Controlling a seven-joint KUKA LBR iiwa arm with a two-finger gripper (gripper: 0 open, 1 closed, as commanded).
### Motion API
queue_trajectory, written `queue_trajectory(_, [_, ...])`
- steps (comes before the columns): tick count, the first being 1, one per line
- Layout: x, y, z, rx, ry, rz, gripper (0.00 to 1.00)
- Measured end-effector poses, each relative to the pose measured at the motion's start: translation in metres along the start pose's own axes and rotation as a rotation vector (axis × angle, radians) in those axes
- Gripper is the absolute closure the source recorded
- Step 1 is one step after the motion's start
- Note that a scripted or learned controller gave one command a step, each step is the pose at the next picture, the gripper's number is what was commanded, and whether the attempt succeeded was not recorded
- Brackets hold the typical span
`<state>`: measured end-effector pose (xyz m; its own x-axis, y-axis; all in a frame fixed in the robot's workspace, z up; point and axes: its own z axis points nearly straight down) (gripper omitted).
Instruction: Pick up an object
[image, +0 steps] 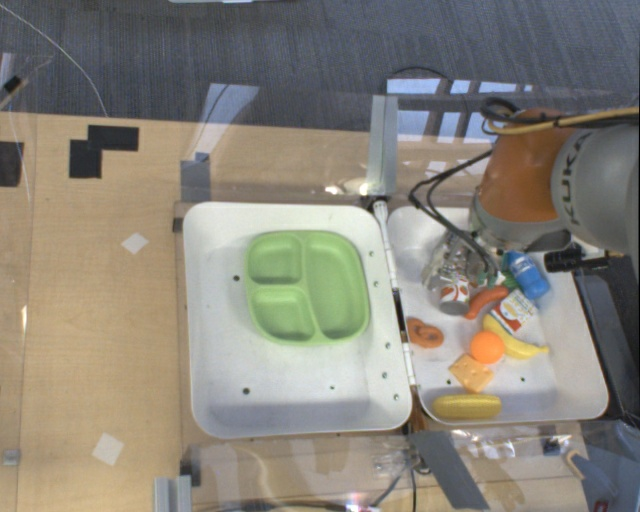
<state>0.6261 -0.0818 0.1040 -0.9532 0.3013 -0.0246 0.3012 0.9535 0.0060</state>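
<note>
My gripper (455, 275) reaches down into the right bin (575, 395), its metal end low among the toy food near the bin's upper middle. Right below it lie a red sausage-like piece (488, 299) and a white-and-red packet (511, 314). A blue bottle (527, 276) lies just right of the gripper. Further toward the front sit an orange ball (487, 346), a yellow banana (517, 343), a cracker-like square (471, 373), a round brown-red piece (426, 335) and a yellow oblong piece (466, 405). Nothing is visibly held between the fingers.
The left bin (215, 400) holds a green divided plate (304, 286). The arm's orange band (525, 175) and grey body hang over the right bin's back right corner, with black cables looping beside them. A metal divider post (383, 140) stands behind the bins.
</note>
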Motion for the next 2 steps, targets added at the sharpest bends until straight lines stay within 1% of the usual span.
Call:
queue_trajectory(1, [0.074,0.047,-0.089,-0.002,0.008,0.052,1.00])
queue_trajectory(2, [0.023,0.020,-0.181,0.002,0.007,0.064,1.00])
